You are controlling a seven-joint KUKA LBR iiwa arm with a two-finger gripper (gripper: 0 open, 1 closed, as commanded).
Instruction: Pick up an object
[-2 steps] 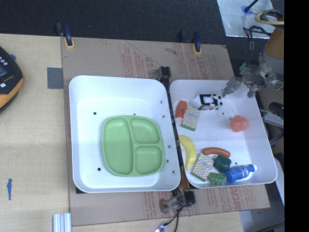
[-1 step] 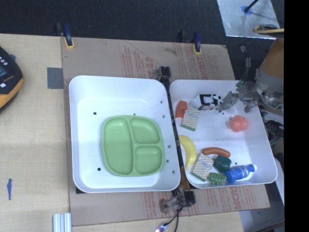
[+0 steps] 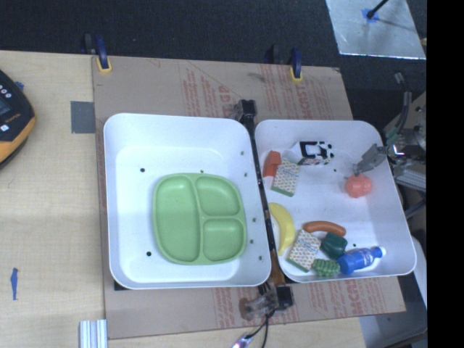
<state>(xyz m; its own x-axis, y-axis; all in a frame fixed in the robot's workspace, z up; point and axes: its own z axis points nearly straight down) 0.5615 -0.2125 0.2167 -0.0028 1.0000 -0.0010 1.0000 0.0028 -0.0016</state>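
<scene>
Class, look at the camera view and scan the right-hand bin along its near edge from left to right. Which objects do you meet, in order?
Banana → patterned sponge block → dark green piece → blue bottle. The sausage and the small green item overlap these, so I leave them out.

Right bin point(image 3: 388, 220), white and shallow, contains the pickable items. Pink-orange ball point(image 3: 358, 186): near right wall, apart from the rest. Black-and-white toy point(image 3: 315, 151): far side. Orange block point(image 3: 271, 163) and checked packet point(image 3: 286, 178): touching, by left wall. Yellow banana point(image 3: 283, 227): along left wall. Red sausage point(image 3: 324, 228), second checked packet point(image 3: 304, 250), dark green piece point(image 3: 333, 246), blue bottle point(image 3: 359, 259) lying flat: clustered at near side.
</scene>
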